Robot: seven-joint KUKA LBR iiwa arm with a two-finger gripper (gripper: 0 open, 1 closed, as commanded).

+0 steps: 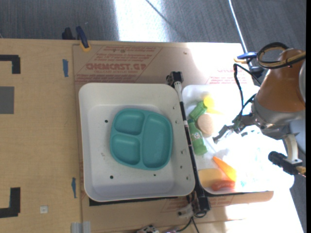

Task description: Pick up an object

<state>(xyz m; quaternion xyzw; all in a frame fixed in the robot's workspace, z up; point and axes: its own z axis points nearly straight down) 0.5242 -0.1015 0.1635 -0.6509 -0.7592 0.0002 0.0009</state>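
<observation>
Pale tan egg [206, 125] beside a green bottle [197, 125]; gripper [224, 132] state unclear, cannot tell.

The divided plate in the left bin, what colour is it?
Teal, plain with no pattern; the divided plate shows clearly in the camera view.

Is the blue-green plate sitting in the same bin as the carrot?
No, the teal divided plate lies alone in the left bin, while the carrot lies in the right bin.

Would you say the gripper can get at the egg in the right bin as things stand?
Probably yes: the gripper sits just right of the egg, with bare bin floor between. The green bottle crowds the egg's far side.
</observation>
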